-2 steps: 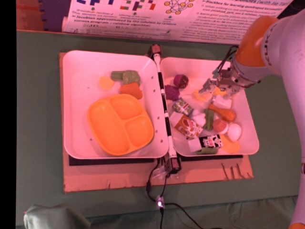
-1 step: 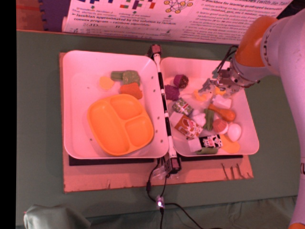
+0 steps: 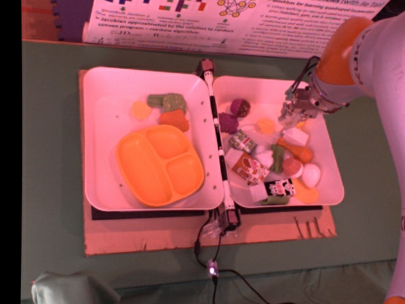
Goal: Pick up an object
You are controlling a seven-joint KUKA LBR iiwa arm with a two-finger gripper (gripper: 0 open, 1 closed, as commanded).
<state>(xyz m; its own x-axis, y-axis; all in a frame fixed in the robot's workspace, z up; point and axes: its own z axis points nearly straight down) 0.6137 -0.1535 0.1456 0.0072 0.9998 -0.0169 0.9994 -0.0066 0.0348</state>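
My gripper [image 3: 292,116] hangs over the back right part of the right bin [image 3: 331,170], coming in from the right. Just below it lies a white block [image 3: 295,135], with a small yellow-orange piece [image 3: 266,126] to its left. An orange carrot-like toy [image 3: 295,149] and a green piece [image 3: 277,157] sit nearer the front. Two dark purple toys [image 3: 240,107] lie at the back left of this bin. A small can [image 3: 242,142], a red carton [image 3: 250,168], a cow-print box [image 3: 278,187] and a white egg [image 3: 311,175] are spread toward the front.
The left bin [image 3: 101,94] holds an orange divided plate [image 3: 160,164], a green toy [image 3: 166,100], an orange-brown toy [image 3: 173,120] and a yellow piece [image 3: 141,110]. A black-and-white bar [image 3: 216,138] runs between the bins. Cables [image 3: 212,246] trail off the front.
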